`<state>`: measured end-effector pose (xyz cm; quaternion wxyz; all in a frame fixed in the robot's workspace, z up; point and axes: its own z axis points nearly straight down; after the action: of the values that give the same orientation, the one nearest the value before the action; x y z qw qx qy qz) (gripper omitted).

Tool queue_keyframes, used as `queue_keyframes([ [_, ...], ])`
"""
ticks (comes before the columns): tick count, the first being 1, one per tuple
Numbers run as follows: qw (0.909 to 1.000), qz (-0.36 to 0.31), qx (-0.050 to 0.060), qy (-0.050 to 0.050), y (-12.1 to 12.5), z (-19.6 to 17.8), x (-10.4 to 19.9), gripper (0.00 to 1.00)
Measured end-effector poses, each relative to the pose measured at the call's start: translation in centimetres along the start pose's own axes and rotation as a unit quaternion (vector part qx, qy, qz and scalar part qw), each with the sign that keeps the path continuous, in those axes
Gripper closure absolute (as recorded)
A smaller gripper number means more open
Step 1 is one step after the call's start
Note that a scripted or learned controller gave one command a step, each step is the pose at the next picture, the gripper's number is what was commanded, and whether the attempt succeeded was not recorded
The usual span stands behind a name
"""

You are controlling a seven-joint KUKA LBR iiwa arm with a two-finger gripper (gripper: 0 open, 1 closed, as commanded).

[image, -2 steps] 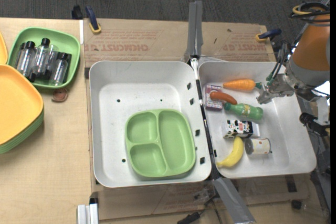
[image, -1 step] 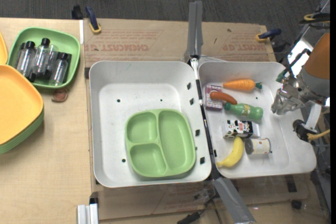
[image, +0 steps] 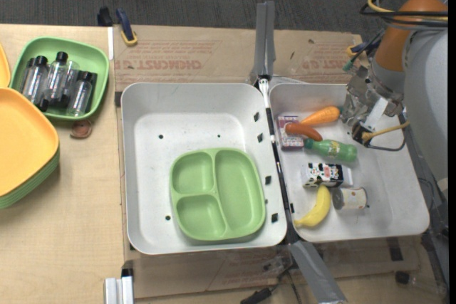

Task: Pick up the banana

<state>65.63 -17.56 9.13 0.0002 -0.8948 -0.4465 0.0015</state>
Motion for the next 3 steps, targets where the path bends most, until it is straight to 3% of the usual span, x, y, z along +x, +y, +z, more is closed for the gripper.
queue_keyframes([
  [1,0.9890,0.148,0.000,0.000,0.4,0.0,-1.1,1.00],
  [2,0.9364,0.351,0.001,0.000,-0.1,0.1,-3.8,1.00],
  [3,0.9372,0.349,0.002,0.001,0.0,0.0,-5.5,1.00],
])
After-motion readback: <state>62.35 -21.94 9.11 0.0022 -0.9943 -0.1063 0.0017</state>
